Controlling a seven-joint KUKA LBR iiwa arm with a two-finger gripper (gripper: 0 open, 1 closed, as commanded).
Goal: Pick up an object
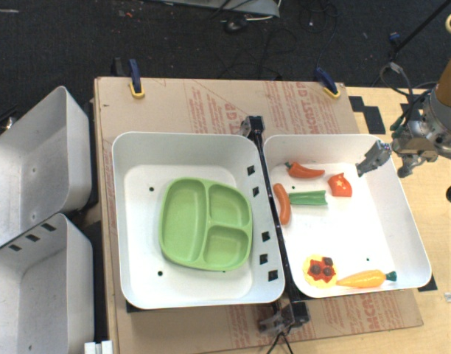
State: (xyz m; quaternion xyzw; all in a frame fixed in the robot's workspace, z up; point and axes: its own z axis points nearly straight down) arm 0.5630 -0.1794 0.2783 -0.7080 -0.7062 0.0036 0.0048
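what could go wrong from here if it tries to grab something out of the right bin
The hand sits at the right bin's far right rim, so a straight descent might clip the wall. The red pepper, sausage, green bean and red piece lie close together, so a grab may jostle neighbours.

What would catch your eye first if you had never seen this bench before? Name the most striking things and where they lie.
The green divided plate stands out, lying alone in the left bin. Next come the bright toy foods in the right bin: an orange carrot near the front edge and a small red piece toward the back. The gripper hovers at that bin's far right corner.
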